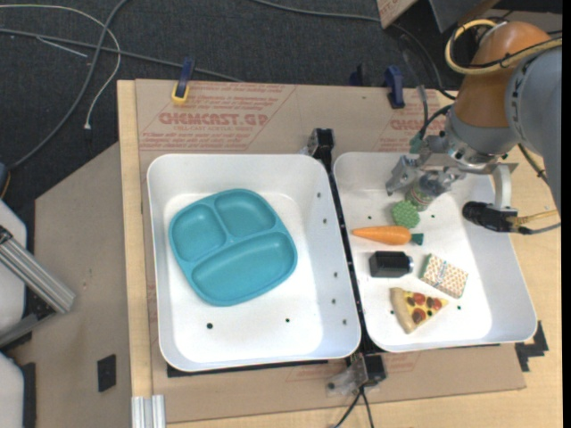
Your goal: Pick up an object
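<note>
The likeliest target is the small green toy (406,213), which lies in the upper middle of the right bin (486,315). The gripper (417,185) hangs right above it and just towards the bin's far wall. My guess is the arm (500,87) has been lined up on that piece because it is the one nearest the wrist. From where I stand, the metal of the tool runs together with the toy's top edge, so I cannot tell whether the gripper is spread or closed, or whether it touches the toy at all. Nothing is visibly lifted.

Just below the green toy lies an orange carrot (384,234), set crosswise with its thick end close to the toy, possibly touching. That could crowd a grasp from that side. Further down are a black block (390,263), a patterned block (444,276) beside it, and a pizza slice (416,308) nearest the front rim. All are apart from each other and easy to reach.

The left bin (178,328) holds a blue divided plate (234,245), lying flat and well away from the arm. The green toy's shape is too small to make out properly.
</note>
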### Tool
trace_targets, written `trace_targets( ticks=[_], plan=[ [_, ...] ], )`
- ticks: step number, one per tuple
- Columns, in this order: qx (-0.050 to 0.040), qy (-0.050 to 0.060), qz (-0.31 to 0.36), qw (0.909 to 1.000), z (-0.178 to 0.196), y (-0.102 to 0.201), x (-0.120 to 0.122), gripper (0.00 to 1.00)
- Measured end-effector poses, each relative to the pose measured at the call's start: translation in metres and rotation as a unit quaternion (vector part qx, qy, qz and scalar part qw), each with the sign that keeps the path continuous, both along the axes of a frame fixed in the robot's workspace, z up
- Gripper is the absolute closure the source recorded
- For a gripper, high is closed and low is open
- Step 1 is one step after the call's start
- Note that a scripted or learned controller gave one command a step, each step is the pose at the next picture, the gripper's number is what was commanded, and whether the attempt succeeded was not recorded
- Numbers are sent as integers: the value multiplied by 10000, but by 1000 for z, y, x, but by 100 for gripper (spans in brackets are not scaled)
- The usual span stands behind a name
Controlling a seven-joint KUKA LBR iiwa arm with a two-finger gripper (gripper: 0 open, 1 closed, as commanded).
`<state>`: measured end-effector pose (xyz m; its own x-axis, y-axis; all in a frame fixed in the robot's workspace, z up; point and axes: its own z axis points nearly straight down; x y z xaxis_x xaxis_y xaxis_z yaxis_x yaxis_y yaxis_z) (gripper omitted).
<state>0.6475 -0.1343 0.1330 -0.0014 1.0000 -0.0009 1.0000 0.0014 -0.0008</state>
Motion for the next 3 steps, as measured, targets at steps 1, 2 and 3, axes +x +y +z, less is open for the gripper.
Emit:
trace_targets(
  ticks=[1, 2, 3],
  plan=[
    [-34, -120, -4, 9999, -5, -2, 6, 0],
    [-56, -143, 0, 9999, 6, -4, 7, 100],
    [-2, -46, 2, 10000, 71, 1, 11, 100]
  ],
)
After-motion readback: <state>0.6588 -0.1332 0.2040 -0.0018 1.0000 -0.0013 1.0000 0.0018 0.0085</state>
